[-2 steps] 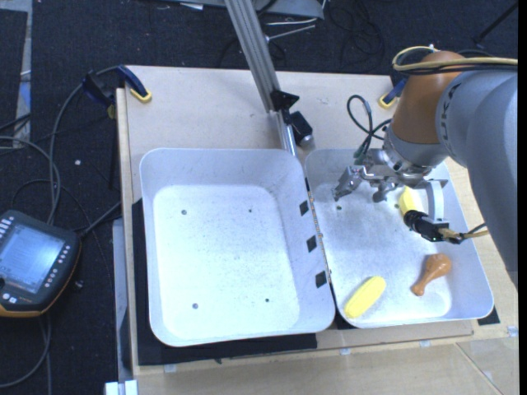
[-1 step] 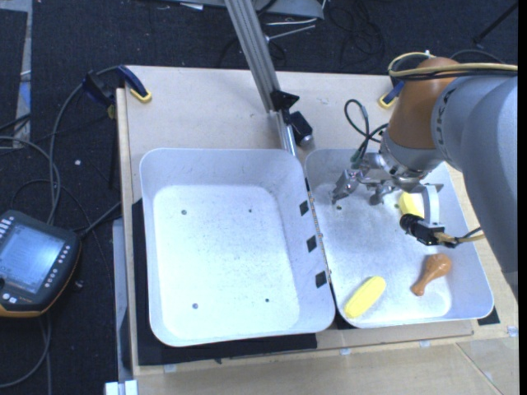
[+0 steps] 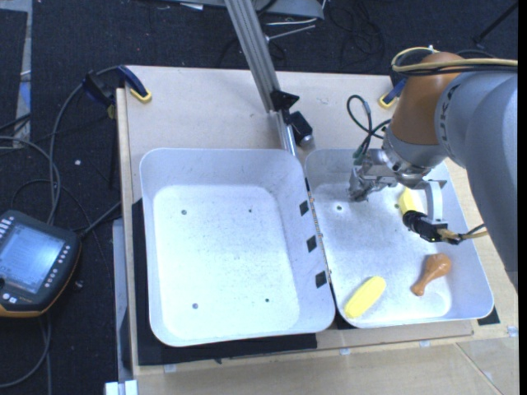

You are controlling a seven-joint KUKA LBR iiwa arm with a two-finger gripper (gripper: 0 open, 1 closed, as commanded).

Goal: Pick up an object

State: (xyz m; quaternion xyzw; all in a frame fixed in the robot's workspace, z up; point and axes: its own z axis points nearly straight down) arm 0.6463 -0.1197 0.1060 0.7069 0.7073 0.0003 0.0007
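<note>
Grey arm over the right bin [image 3: 473, 307], gripper [image 3: 360, 189] at twelve o'clock; finger state cannot be told.
Corn [image 3: 364, 296], at six o'clock, lies clear: approach vertically, straddling its width.

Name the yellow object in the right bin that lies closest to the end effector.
The small yellow piece just right of the end effector. The other, a longer yellow corn-like object, lies at the bin's near edge.

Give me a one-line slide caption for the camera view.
KUKA arm's gripper low over the right bin, with a yellow corn cob and a brown drumstick lying near its front edge.
</note>
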